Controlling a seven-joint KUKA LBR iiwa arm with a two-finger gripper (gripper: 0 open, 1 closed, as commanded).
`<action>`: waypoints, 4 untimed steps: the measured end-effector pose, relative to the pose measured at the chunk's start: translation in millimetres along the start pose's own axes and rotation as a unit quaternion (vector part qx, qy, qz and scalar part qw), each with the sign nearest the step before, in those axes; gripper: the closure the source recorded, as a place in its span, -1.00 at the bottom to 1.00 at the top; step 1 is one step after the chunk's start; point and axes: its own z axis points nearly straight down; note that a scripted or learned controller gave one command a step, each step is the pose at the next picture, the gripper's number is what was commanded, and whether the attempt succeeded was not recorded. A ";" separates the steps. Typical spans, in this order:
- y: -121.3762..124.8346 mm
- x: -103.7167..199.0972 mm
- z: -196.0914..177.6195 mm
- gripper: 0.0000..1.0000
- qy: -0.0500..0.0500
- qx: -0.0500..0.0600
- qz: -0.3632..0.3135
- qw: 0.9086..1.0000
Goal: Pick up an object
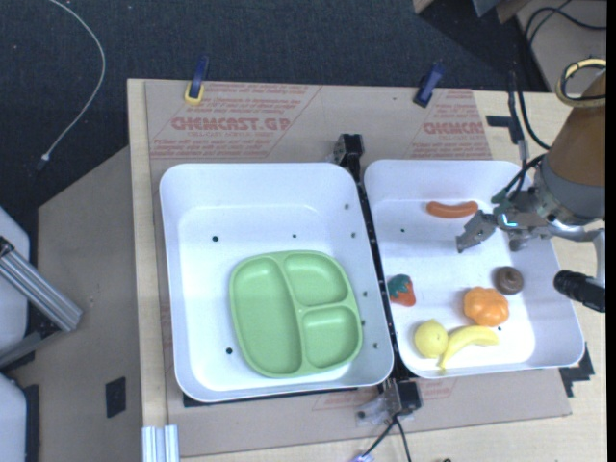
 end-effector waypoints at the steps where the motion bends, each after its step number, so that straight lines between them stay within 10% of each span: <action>1: -6.7 -3.9 45.9 -1.00 0.000 0.001 0.000 1.000; 2: -6.8 -3.6 97.9 -1.00 0.000 -0.001 0.001 1.000; 3: -5.8 -3.6 85.6 1.00 -0.001 -0.003 0.000 1.000; 4: -7.8 6.2 33.2 1.00 -0.001 -0.005 -0.001 1.000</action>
